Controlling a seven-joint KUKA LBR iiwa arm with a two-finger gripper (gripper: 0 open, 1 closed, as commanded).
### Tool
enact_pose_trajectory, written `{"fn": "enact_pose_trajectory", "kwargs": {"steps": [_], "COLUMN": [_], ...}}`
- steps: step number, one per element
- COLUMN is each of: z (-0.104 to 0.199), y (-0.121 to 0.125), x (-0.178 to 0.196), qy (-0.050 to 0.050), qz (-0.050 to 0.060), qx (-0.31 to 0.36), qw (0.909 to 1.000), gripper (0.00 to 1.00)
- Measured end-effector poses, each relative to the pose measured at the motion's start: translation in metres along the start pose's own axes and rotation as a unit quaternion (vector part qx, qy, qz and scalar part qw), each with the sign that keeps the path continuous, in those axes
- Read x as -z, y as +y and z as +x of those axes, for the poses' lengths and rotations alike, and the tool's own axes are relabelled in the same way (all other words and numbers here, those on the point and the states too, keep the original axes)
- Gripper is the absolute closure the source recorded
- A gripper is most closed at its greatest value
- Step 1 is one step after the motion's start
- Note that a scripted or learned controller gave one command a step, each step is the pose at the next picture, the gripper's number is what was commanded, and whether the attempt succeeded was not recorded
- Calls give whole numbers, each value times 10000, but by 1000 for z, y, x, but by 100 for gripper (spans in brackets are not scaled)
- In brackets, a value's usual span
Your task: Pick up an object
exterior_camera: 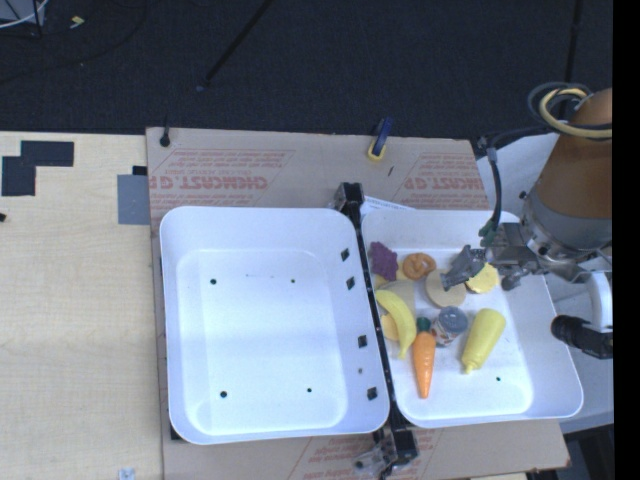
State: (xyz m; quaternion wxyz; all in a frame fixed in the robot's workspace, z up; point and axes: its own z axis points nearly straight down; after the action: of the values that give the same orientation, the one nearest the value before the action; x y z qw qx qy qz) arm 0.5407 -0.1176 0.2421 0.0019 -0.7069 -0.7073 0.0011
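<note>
The gripper (467, 265) hovered over the right bin (545, 393), a pale disc (441, 289) directly beneath it; whether it gripped anything could not be determined.

From my station I see the objects clustered in the right bin (545, 393): a purple grape bunch (383, 260) beside a brown doughnut-like piece (418, 265), a pale round slice (443, 290) and a small yellow piece (483, 280) near the far side. A yellow banana (398, 315) lies along the bin's left wall, with an orange carrot (424, 364) pointing toward the near edge, a small grey-blue round thing (452, 321) (too blurred to identify) and a tilted yellow corn-like piece (481, 339) just beside it.
</note>
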Motion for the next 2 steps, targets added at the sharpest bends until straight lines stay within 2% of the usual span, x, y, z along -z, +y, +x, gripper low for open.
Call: {"fn": "enact_pose_trajectory", "kwargs": {"steps": [1, 2], "z": [21, 22], "y": [-3, 0], "x": [-111, -115], "qy": [-28, -40], "qz": [-116, -144], "qx": [2, -1], "qw": [9999, 9999], "gripper": [0, 0]}}
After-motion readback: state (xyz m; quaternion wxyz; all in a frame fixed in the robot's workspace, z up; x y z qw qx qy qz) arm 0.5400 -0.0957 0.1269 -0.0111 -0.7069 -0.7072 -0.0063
